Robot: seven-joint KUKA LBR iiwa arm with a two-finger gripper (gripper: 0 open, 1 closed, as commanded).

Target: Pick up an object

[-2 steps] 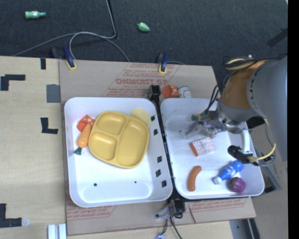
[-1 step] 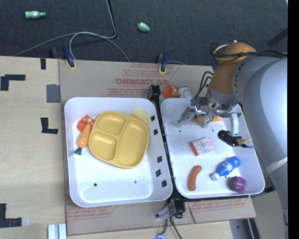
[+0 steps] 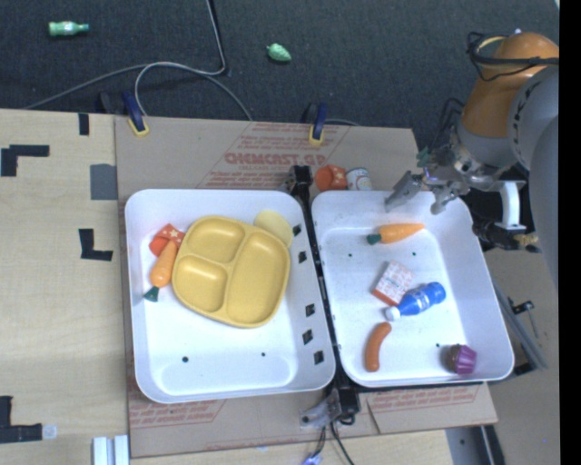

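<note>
Bins sit side by side on the bench, which is covered under them by a sheet of brown cardboard clipped at its far edge. The right bin holds five small things: a toy carrot near its far end, a red-and-white packet in the middle, a blue bottle touching the packet on its right, a sausage nearer the front, and a purple piece in the front right corner. The left bin carries a yellow divided plate with a pale yellow piece just behind it; a second carrot and a red toy lie against the plate's left side.

The grey arm with its orange band comes in from the right, and its hand hangs over the far right corner of the right bin. The two fingers are spread apart with nothing between them; one finger points toward the bin's far wall, just behind the toy carrot. The carrot lies on the bin floor, apart from the fingers.

Behind the bins, between their far corners, an orange ball and a small can rest on the cardboard. On the dark floor beyond the bench lie a green bottle and a green scrap, with a cable looping past them.
</note>
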